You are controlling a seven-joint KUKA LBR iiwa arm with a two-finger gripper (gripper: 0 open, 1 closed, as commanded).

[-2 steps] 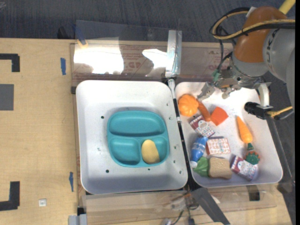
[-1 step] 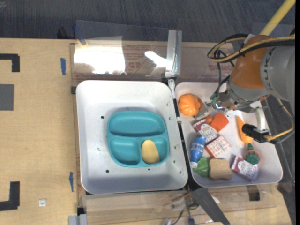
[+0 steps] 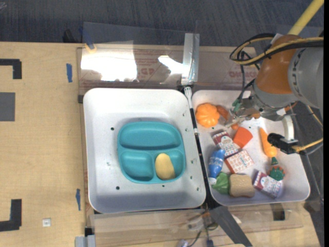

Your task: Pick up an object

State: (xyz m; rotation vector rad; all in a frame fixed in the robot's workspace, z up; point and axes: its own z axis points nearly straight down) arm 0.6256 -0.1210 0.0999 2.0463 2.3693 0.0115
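Observation:
My gripper [image 3: 239,114] is low over the back of the right bin [image 3: 303,184], below the arm's orange band. It sits just right of an orange pumpkin [image 3: 207,115] and just above an orange block [image 3: 242,137]. A small reddish item lies right under it, too hidden to identify. The pile in this bin also holds an orange carrot [image 3: 267,143], a red-and-white carton [image 3: 239,161], a blue bottle [image 3: 216,161], a green piece [image 3: 221,182] and a tan bread-like piece [image 3: 241,185]. I see nothing clearly gripped.
The left bin [image 3: 97,138] holds a teal divided tray [image 3: 146,143] with a yellow potato-like object [image 3: 164,166] in its lower right compartment. A metal divider [image 3: 190,60] stands behind the two bins. Yellow and black cables [image 3: 247,48] loop by the arm.

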